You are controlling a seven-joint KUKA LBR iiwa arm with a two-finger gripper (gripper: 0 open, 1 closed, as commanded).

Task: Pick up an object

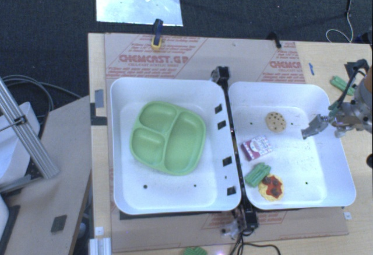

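Observation:
In the right bin (326, 189) lie a round tan cookie (275, 122), a small red-and-white packet (256, 147), a green ridged piece (257, 174) and a red-and-yellow toy food (271, 187). My gripper (312, 128) reaches in from the right edge and hovers over the right bin's upper right part. It is to the right of the cookie and apart from it. Nothing shows between its fingers.
The left bin (122, 189) holds a green divided plate (169, 138). A black divider with clips (228, 131) runs between the bins. A yellow clamp (157, 35) sits on the board behind them, and a green object (339, 83) lies at the bench's right edge.

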